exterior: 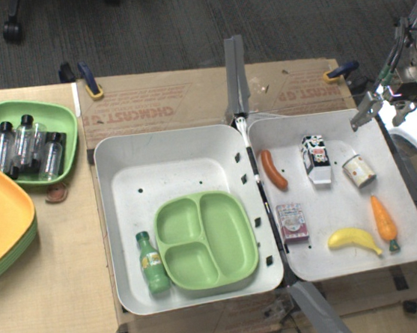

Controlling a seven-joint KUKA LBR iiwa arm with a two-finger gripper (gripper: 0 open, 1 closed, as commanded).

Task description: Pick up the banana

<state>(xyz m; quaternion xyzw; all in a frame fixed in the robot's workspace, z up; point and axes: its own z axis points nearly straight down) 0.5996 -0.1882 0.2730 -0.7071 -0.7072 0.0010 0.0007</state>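
Left bin (115,173) has a green divided tray (206,239) sitting in the lower middle, with a small green bottle (152,262) lying just beside its left edge. Right bin (408,198) is busier: a sausage (273,170) up at the left, a little milk carton (316,160) near the top middle, a small can (358,171) to its right, a carrot (383,221) down the right side and a pink packet (291,222) at lower left. Far left of the frame there's a green tub of dark-capped bottles (26,143) and a stack of orange plates (0,218) on the counter (53,317).
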